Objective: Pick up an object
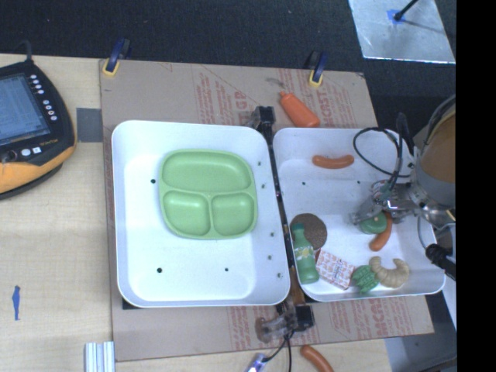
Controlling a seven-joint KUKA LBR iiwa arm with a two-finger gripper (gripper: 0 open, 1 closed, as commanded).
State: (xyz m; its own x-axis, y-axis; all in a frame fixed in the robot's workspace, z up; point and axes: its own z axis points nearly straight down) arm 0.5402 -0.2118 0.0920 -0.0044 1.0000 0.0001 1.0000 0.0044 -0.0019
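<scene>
The left bin (pixel 132 208) holds a green divided plate (pixel 208 193). In the right bin (pixel 310 149), a sausage (pixel 333 160) lies near the far wall; a brown disc (pixel 309 226), green bottle (pixel 304 257), patterned packet (pixel 334 269), broccoli (pixel 363 277) and croissant (pixel 392 272) crowd the near edge. The gripper (pixel 377 214) sits low by the right wall, right over a green piece (pixel 374 225) and an orange chili (pixel 380 239); whether its jaws are wide or closed cannot be told. The bin's middle floor lies bare. A carrot (pixel 298 110) rests outside, behind the bins.
</scene>
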